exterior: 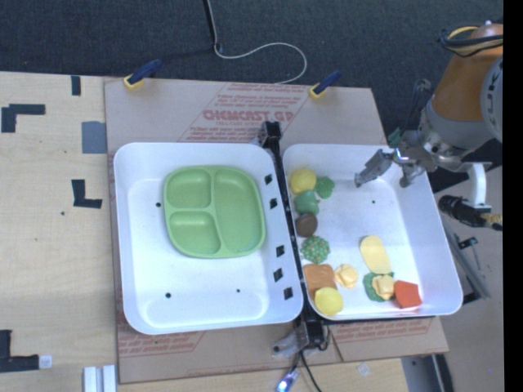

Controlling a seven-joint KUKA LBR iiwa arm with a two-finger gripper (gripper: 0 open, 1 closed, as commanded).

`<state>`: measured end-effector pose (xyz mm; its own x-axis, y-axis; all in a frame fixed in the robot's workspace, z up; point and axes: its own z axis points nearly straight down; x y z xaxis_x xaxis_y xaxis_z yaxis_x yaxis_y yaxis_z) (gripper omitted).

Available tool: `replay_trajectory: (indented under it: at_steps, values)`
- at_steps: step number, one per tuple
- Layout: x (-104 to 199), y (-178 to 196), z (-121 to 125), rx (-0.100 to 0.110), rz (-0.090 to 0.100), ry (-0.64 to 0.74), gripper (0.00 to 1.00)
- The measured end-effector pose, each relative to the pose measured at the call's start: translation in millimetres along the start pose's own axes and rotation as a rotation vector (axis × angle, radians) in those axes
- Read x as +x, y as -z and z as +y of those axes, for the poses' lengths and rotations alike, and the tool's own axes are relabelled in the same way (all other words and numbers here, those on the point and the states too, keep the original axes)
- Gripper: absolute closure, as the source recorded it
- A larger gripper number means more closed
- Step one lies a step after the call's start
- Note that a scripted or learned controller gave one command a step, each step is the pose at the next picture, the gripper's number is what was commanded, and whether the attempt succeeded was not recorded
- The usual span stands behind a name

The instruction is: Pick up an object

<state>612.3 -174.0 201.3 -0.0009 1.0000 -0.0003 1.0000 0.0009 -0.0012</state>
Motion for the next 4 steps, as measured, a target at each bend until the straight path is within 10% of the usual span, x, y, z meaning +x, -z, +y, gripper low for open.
replay_trajectory:
  at_steps: [2, 3, 4]
  values:
    - [183, -17, -35, 0.003, 0.002, 0.006, 0.0]
    - [180, -8, -34, 0.002, 0.0, 0.002, 1.0]
    - [212, 120, -6, -0.014, 0.001, 0.005, 1.0]
